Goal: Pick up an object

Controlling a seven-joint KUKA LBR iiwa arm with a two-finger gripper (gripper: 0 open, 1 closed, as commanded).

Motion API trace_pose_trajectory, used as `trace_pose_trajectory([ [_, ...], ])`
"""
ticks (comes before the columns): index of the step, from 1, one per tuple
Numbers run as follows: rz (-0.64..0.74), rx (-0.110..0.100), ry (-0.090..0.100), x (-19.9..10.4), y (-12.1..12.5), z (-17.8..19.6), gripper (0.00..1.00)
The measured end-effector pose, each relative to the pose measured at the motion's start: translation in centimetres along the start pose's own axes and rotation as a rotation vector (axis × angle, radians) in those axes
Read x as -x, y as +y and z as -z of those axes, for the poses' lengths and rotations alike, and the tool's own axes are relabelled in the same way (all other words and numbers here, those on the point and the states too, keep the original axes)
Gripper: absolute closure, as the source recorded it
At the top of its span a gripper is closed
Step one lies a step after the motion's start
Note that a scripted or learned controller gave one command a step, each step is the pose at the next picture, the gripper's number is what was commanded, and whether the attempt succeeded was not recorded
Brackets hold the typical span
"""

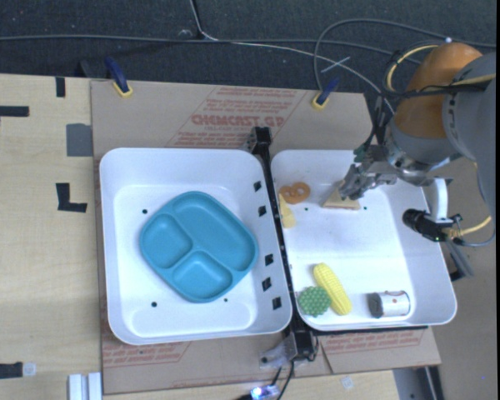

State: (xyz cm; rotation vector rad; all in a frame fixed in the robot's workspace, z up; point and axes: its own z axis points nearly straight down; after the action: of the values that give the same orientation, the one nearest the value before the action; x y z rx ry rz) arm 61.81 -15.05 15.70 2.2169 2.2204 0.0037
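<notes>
**Right bin, gripper low over tan wedge**

Lower frame: we list a metal can (pixel 389 304), corn cob (pixel 331 288), green ball (pixel 313 301). Left: blue tray (pixel 198 245). Upper right: pretzel (pixel 296 193); tan wedge (pixel 342 199) beneath the gripper (pixel 355 185), likely the target. We cannot tell the finger spread.

Single fixed camera, mounted above the tabletop (pixel 33 223), looking down at a slant. Both white bins sit side by side mid-frame, left bin (pixel 117 223) and right bin (pixel 417 257), fully inside the field of view at moderate distance. The arm (pixel 450 98) enters from the frame's right; dark floor runs along the top edge.
</notes>
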Motion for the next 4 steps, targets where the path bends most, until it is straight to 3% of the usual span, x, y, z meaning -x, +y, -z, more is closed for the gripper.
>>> trace_pose_trajectory([
  [1,0.000,-0.001,0.000,0.0,0.1,4.6,1.00],
  [2,0.004,-0.006,0.003,-5.4,-0.7,3.8,1.00],
  [4,0.005,-0.006,0.003,-16.1,-3.6,6.3,1.00],
])
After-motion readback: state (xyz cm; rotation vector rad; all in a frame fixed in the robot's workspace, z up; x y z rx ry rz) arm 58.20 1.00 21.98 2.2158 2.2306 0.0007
